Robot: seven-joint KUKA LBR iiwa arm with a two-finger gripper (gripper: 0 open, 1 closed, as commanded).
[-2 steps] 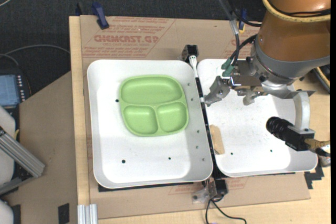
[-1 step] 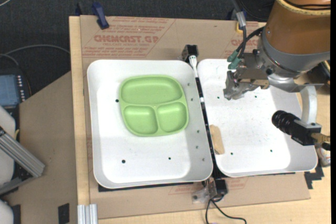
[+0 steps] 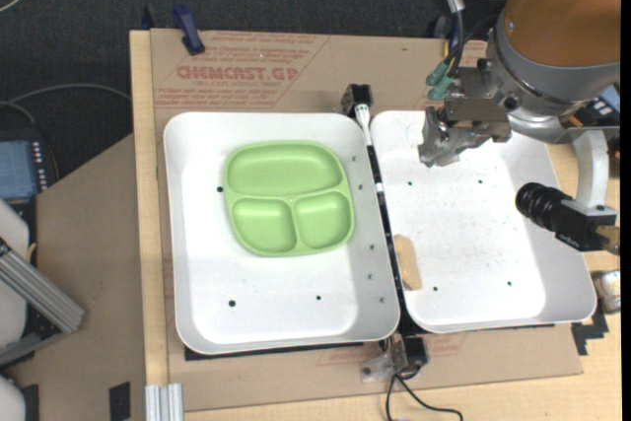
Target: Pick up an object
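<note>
A green divided plate [image 3: 287, 197] with three compartments lies flat in the left bin [image 3: 197, 301], well off to the left of the claw [image 3: 439, 153] and a little nearer the camera than it. It rests in the upper middle of that bin's floor, clear of all four walls, with its one long compartment on the far side and its two smaller ones on the near side.

The claw hangs over the far-left corner of the right bin [image 3: 493, 301], close to the ridge where the two bins meet. Whether it is open or closed cannot be told from this angle, as the grey wrist body hides its tips, and nothing can be seen gripped in it. Above it rises the arm [image 3: 562, 25], grey with its orange band, coming in from the right.

Below the claw, toward the camera, a small tan wooden piece [image 3: 407, 263] lies against the left wall of the right bin. To the claw's right, a black cylindrical fixture [image 3: 552, 210] juts over that bin's right edge. Both bins sit on a brown cardboard sheet [image 3: 237, 64] covering the tabletop.
</note>
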